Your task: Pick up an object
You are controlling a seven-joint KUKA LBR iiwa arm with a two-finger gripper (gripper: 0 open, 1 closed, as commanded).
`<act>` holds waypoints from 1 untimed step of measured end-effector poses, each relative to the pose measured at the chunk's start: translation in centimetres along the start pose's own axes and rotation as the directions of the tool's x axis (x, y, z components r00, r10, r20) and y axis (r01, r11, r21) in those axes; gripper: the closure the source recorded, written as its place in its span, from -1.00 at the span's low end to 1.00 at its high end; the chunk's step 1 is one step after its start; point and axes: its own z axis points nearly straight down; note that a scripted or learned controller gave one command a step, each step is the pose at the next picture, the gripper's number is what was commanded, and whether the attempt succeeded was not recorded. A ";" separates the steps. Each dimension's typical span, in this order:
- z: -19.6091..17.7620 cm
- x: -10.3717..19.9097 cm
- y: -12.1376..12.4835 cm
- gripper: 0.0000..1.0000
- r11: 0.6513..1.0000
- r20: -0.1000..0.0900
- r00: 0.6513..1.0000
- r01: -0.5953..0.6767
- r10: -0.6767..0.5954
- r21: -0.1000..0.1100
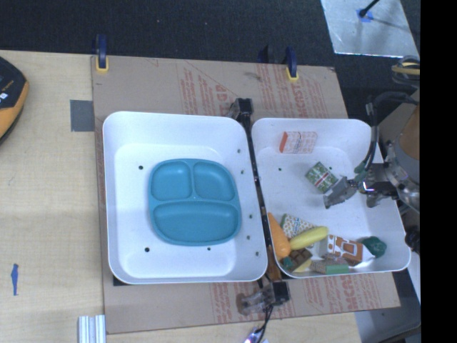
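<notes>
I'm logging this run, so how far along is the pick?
Nothing looks picked yet: the gripper hangs low over the right bin beside the green box, with nothing seen between its fingers. Grasping and lifting an object remain. The blue tray sits in the left bin.

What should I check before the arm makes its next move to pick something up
1. Gripper over the right bin: ok.
2. Object between its fingers: not ok, nothing there.
3. Nearest target, the green-and-white box, apart from other items: ok.
4. Front-edge pile, carrot and yellow piece touching: not ok for a clean grasp.
5. Fingers open enough: cannot tell.
6. Blue plate in the left bin out of the way: ok.
</notes>
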 end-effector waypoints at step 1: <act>15.3 3.9 7.0 -1.00 1.000 -0.001 1.000 0.007 -0.007 0.002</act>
